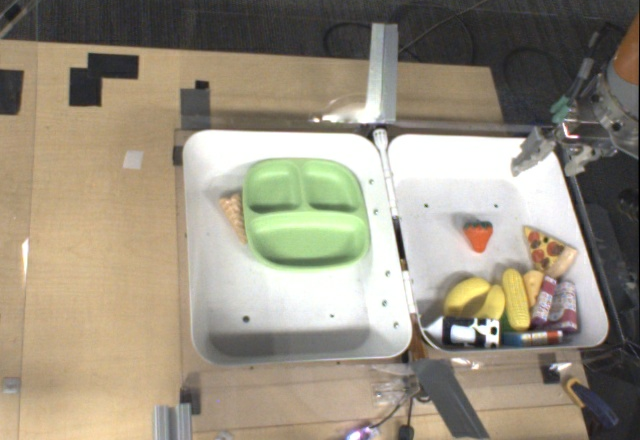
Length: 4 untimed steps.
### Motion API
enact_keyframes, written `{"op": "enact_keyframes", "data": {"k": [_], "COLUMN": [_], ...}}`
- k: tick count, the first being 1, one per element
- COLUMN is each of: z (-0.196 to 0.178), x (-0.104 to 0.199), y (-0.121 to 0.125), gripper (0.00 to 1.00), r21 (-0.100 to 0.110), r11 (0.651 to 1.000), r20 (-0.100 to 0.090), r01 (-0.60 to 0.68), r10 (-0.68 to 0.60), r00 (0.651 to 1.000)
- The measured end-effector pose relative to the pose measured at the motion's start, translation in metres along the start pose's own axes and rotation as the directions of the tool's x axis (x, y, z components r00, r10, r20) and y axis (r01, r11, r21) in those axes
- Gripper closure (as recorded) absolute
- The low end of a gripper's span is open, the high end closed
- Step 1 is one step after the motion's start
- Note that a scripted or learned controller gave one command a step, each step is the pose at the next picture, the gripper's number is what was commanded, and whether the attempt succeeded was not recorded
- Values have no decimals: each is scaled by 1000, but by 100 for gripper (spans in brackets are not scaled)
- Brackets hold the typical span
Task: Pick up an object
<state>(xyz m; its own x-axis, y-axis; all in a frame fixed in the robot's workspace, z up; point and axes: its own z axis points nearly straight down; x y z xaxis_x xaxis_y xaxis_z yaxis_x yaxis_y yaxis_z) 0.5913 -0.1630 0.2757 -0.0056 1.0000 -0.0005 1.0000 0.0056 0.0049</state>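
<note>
Camera view, looking down at a slant: two shallow white bins with rounded corners sit side by side on a pale wooden bench (90, 258).

One smooth green plastic plate (304, 212), divided into three compartments, lies in the far half of the left bin (290, 338). One tan, crumbly-looking biscuit piece (233, 216) pokes out from under the plate's left edge.

Several toy foods lie in the right bin (450, 178). One small orange-red strawberry (480, 234) with a green top lies alone near the bin's middle. One triangular pizza slice (549, 250), yellow with red spots, lies near the right edge. Crowded into the near right corner are one rounded yellow lemon (466, 295), one ridged yellow corn cob (514, 296) touching it, one black-and-white carton (472, 332) lying flat along the near edge, and some small packets (556, 306) too jumbled to count.

One two-finger metal gripper (545, 150) hangs over the far right corner of the right bin, well apart from every toy. Its two grey fingers stand spread, with nothing between them. One grey arm (610, 113) reaches in from the right
</note>
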Motion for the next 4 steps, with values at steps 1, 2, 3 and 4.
{"op": "enact_keyframes", "data": {"k": [1, 2, 3, 4], "z": [0, 137, 185, 174], "x": [0, 25, 20, 22], "y": [0, -17, -19, -16], "gripper": [0, 0, 0, 100], "r21": [0, 1, -9, -17], "r11": [1000, 976, 949, 948], "r20": [0, -1, 3, 5], "r01": [0, 217, 316, 317], "r10": [0, -217, -316, -317], "r00": [1000, 976, 949, 948]}}
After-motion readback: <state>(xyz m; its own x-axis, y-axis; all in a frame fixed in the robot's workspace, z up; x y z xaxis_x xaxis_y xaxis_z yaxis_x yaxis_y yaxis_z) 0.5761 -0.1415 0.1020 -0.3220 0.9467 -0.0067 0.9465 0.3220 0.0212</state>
